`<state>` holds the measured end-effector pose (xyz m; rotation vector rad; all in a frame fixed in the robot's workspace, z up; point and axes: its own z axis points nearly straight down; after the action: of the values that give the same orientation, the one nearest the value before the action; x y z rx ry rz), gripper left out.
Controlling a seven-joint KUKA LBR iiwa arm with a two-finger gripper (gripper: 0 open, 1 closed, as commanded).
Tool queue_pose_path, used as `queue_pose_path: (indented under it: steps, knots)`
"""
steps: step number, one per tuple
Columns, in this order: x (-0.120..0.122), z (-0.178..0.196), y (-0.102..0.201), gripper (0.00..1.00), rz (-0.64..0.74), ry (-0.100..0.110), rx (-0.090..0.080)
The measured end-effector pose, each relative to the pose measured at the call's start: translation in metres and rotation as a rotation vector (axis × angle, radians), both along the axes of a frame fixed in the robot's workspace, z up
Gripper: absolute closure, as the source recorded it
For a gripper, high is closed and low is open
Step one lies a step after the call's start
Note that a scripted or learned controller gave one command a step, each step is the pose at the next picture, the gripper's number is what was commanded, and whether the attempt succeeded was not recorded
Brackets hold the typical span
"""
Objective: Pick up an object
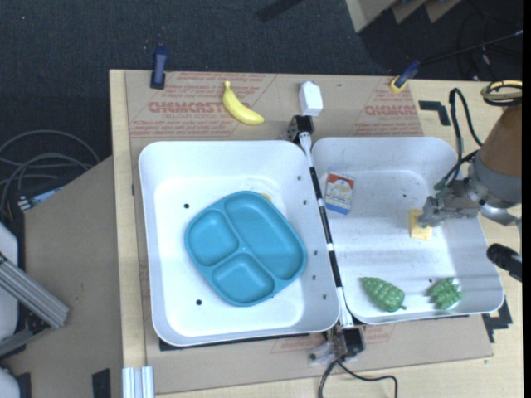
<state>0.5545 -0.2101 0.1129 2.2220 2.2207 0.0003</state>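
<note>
Camera view: fingers (433,211) touching yellow block (421,226), right bin (390,152).

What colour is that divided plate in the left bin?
The plastic three-compartment plate is light blue, as the overhead camera view shows clearly.

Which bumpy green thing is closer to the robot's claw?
The smaller green one, at the right bin's lower right corner. It lies nearer the gripper than the bigger one.
</note>
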Motion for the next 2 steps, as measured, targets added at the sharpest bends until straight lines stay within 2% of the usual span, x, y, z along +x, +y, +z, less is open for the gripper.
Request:
queue_pose_path:
  steps: [1, 2]
  knots:
    - [0.000, 0.000, 0.000, 0.00, 0.000, 0.000, 0.000]
    - [0.001, 0.010, 0.000, 1.00, 0.000, -0.002, -0.001]
